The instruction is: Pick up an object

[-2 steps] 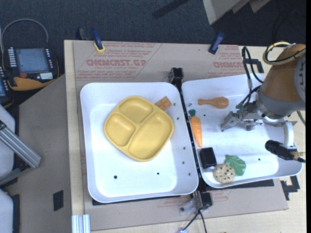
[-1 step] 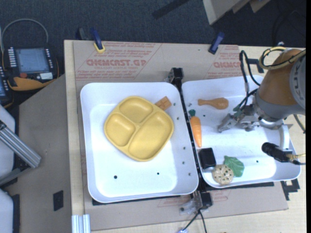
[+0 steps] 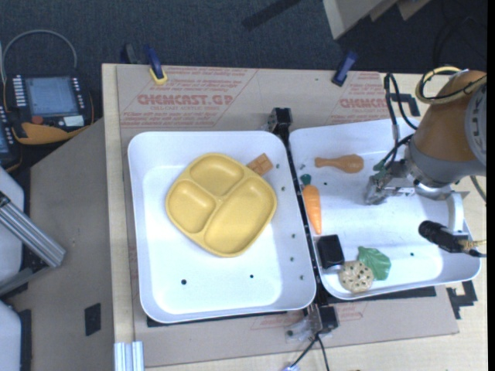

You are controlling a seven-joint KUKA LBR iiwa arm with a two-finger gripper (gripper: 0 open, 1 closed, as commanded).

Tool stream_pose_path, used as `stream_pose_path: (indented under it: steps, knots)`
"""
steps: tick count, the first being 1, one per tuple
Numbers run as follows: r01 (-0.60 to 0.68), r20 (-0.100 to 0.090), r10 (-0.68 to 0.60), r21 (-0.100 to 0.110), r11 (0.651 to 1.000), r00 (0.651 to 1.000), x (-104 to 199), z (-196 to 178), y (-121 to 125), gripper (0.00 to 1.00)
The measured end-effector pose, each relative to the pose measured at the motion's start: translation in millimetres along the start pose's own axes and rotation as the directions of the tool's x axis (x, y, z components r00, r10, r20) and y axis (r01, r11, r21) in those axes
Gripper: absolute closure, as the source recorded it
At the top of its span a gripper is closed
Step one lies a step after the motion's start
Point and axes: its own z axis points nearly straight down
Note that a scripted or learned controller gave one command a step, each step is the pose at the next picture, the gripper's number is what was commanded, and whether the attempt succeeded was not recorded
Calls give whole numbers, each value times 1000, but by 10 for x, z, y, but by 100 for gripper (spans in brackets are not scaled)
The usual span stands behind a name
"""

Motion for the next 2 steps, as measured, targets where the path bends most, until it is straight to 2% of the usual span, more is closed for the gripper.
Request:
stream_pose_path:
  steps: [1,2]
  knots:
    - [0,-1,0,12,1000,1000,28,-446,-24,100]
    - [1,0,-1,8,1000,1000,83,-1068,-25,100]
